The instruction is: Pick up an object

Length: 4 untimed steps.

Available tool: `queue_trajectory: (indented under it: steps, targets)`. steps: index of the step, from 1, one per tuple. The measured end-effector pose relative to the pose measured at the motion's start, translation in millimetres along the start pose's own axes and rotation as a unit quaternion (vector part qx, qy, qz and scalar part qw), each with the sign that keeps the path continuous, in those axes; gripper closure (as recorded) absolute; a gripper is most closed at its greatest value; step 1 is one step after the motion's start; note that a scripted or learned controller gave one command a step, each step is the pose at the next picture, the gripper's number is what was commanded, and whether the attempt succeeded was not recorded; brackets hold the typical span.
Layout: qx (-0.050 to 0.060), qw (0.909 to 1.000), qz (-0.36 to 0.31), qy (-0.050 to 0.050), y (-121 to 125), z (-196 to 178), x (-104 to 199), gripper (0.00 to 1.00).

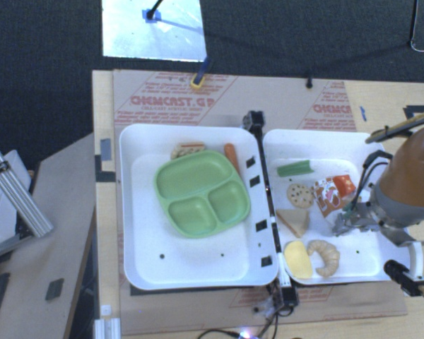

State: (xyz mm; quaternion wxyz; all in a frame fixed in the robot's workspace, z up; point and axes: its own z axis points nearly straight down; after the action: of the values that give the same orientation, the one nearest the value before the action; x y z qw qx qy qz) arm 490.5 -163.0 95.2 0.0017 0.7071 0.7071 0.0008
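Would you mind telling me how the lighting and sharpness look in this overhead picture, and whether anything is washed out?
In the camera view the lighting is even and soft, with faint shadows; the silvery sheet above the bench glares pale blue-white; the white bins look bright yet keep their edges; the whole picture is slightly soft, so the cookie and the packet lack fine detail, and the gripper is blurry.

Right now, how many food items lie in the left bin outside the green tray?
2: a toast slice at the green tray's far edge, and a sausage by its far-right corner. The tray may hide others.
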Motion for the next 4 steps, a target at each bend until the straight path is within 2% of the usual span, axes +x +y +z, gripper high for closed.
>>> queue_trajectory:
  steps: [1,2,3,4]
  targets:
    - [-0.001,1.0,-0.002,0.0,-3,-53,9,1.0]
    - [-0.002,1.0,-0.002,-0.001,-5,-116,6,1.0]
    - [0.0,1.0,-0.003,0.0,-4,-130,5,1.0]
    - [0.0,1.0,-0.005,0.001,6,-120,59,1.0]
